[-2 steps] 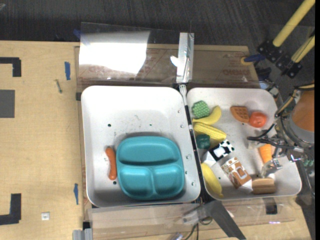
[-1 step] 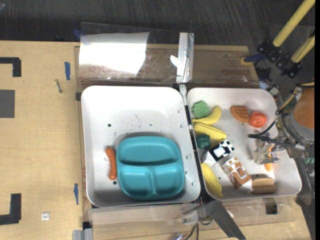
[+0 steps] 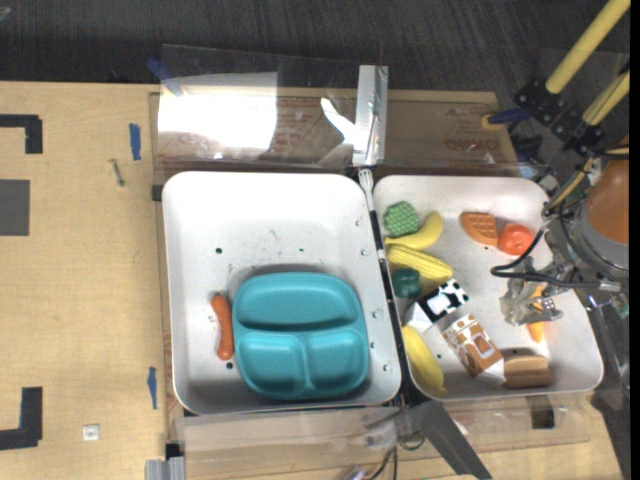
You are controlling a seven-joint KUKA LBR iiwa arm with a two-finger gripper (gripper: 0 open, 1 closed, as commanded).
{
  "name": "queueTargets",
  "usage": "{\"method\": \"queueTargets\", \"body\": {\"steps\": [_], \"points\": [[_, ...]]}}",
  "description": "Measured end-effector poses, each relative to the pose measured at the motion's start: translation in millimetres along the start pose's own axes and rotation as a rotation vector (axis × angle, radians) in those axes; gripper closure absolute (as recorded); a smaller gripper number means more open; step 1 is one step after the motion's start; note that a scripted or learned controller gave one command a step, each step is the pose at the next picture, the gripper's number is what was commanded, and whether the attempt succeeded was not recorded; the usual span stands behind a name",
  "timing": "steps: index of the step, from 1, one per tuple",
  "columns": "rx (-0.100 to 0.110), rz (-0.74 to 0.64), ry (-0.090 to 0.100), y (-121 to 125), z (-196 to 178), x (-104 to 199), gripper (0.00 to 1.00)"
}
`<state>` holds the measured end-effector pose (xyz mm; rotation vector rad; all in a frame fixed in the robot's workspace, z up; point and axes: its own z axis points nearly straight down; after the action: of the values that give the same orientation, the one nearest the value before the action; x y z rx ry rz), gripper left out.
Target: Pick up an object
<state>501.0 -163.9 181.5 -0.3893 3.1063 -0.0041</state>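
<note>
The right bin (image 3: 470, 182) holds several toy foods: a green piece (image 3: 400, 215), a banana (image 3: 428, 232), a corn cob (image 3: 418, 261), an orange wedge (image 3: 480, 228), a red-orange ball (image 3: 516, 238), a black-and-white piece (image 3: 446, 297), a brown-and-white box (image 3: 473, 345), a second yellow banana (image 3: 424, 360) and a tan loaf (image 3: 527, 370). My gripper (image 3: 522, 303) is low in this bin near its right side, its metal tip just left of a small orange piece (image 3: 545, 315). I cannot see whether that piece is between its tips or only beside them.
The left bin (image 3: 270, 213) carries a teal compartment tray (image 3: 300, 333) with an orange sausage (image 3: 224, 325) along its left side. A clear plastic sheet (image 3: 260, 118) lies behind the bins. Yellow bars and cables (image 3: 590, 38) stand at the upper right.
</note>
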Motion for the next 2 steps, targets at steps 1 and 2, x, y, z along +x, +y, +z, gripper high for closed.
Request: {"method": "queueTargets", "body": {"steps": [1,2], "points": [[-0.001,-0.214,0.001,10.9,-54.6,-15.7,1.00],[-0.005,-0.261,0.003,20.4,-39.7,-80.9,1.00]]}}
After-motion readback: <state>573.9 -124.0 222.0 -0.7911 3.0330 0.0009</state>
